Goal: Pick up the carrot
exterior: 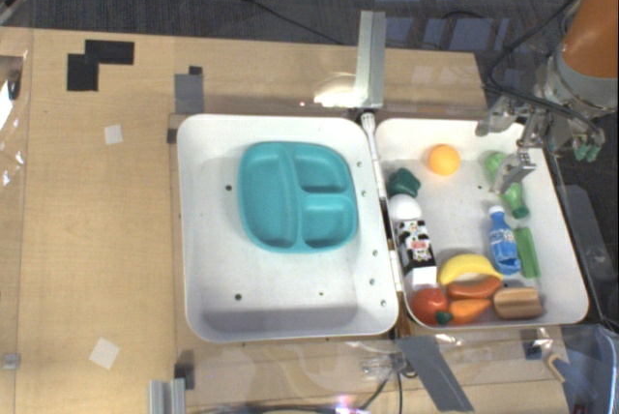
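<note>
Claw [511,143] hovers well apart from carrot [470,310].

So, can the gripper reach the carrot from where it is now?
Probably yes, but not cleanly. The carrot lies open from above, yet it is wedged among the banana, tomato and a brown piece. The gripper is at the bin's far end.

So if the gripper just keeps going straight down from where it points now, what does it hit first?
Probably the green item by the right bin's right wall, just below the gripper. Depth is unclear, and the carrot lies well off that line.
</note>
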You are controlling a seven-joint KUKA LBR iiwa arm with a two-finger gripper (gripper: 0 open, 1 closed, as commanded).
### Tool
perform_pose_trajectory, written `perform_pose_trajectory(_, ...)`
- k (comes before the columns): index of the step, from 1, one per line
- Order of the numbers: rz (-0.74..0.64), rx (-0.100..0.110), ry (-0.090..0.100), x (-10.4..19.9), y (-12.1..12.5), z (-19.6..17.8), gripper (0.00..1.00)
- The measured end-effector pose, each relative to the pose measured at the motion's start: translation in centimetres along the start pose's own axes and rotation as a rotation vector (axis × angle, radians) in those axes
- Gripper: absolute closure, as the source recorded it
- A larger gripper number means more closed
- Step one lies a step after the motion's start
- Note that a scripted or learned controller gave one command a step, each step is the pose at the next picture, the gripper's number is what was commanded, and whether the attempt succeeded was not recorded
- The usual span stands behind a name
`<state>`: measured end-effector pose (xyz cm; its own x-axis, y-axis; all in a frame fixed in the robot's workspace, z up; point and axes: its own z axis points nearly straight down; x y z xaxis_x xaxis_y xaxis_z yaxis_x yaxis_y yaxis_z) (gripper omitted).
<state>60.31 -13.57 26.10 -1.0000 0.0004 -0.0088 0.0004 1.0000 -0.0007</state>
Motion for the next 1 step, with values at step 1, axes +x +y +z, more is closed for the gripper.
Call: perform_pose_trajectory(1, -0.098, -0.001, 0.0, -2.97, 0.13, 4.28, 0.0)
